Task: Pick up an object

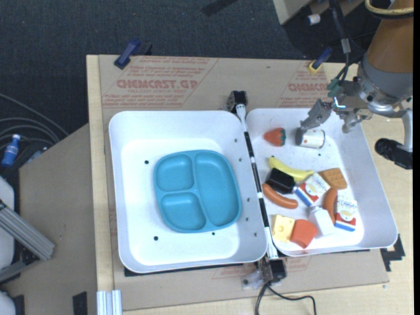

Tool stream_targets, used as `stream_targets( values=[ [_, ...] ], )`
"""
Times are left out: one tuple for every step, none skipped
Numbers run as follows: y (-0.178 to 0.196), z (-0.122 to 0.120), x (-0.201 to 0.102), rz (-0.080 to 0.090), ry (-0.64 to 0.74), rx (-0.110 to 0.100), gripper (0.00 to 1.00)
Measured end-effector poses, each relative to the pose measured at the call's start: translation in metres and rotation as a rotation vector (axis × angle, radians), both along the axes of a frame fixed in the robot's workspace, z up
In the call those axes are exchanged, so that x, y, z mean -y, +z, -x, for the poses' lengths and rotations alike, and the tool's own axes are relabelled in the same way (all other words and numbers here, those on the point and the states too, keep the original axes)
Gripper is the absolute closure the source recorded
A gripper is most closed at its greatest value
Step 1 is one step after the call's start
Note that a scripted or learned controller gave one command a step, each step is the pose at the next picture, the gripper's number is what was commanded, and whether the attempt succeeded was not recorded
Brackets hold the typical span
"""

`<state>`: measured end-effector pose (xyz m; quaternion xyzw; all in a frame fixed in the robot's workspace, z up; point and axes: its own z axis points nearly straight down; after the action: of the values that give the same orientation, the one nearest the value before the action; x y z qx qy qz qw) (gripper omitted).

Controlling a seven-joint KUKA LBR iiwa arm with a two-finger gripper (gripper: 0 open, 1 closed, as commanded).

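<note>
The right bin (374, 195) holds several toy foods: a red strawberry (275, 136), a small white cylinder (312, 138), a yellow banana (293, 170), a black block (281, 180), an orange sausage (280, 197), a yellow cheese wedge (283, 227), a red-orange block (304, 233), a brown cracker (334, 175) and small white cartons (346, 214). My gripper (329, 123) hovers over the bin's far end, open, with nothing between its fingers. Its left finger (317, 115) is just above the white cylinder.
The left bin (125, 176) holds a blue divided plate (197, 190). A black divider strip (252, 169) runs between the bins. Blue clamps (126, 54) sit at the bench's far edge. Cables lie on the floor at the left.
</note>
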<state>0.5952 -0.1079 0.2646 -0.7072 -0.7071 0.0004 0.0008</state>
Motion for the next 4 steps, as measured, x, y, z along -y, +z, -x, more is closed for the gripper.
stream_targets(
  values=[
    [-0.161,0.0,0.003,0.0,-0.001,-0.002,0.0],
    [-0.15,-0.001,0.003,0.0,-0.002,0.002,1.0],
    [-0.15,-0.001,0.003,0.0,-0.001,0.002,0.0],
    [-0.182,-0.049,-0.007,-0.002,-0.002,-0.012,0.0]
  ],
)
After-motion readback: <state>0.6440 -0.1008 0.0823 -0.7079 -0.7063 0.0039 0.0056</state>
